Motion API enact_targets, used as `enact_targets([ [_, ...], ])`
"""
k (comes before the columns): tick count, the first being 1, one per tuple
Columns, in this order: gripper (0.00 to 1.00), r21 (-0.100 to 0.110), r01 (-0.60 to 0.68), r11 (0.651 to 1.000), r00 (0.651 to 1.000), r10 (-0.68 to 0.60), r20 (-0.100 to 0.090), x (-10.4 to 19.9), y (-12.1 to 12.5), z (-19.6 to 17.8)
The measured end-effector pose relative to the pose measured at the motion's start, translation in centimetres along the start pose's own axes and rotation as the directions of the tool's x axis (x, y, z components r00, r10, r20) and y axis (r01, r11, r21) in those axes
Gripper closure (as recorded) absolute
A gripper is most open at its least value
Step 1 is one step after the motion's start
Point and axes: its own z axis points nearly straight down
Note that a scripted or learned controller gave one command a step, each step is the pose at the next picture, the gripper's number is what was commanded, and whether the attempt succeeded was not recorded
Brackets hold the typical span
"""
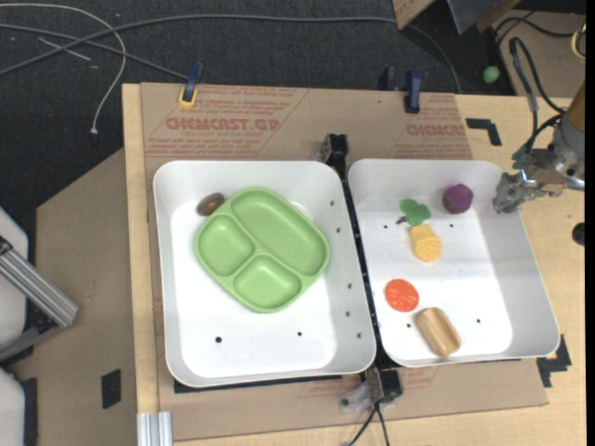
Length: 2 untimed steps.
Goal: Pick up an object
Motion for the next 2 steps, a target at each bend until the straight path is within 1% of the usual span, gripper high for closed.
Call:
enact_targets([
  [1,1.0,0.009,0.004,1.0,1.0,-0.004,-0.006,6.3,-0.4,0.2],
  [2,1.0,0.01,0.005,1.0,1.0,-0.005,-0.007,12.2,-0.9,0.8],
])
